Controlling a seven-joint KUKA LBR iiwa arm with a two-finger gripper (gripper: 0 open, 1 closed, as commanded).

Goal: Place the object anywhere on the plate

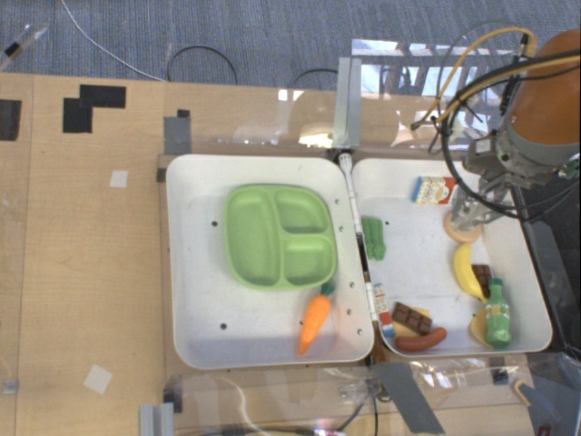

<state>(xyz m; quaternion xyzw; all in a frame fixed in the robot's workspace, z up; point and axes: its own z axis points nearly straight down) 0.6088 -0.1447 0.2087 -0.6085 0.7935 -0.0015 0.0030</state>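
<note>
In right bin | claw (pixel 469 214) over tan disc (pixel 464 232) (grip state unclear) | plate (pixel 278 237) left bin

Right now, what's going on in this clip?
A grey and orange arm reaches in from the right, its gripper low over the right bin, right above a round tan piece near the banana. Nothing visibly sits between its fingers. The green plate in the left bin has nothing on it; a carrot lies just off its lower edge. The green bottle, chocolate bar and sausage remain in the right bin.
</note>
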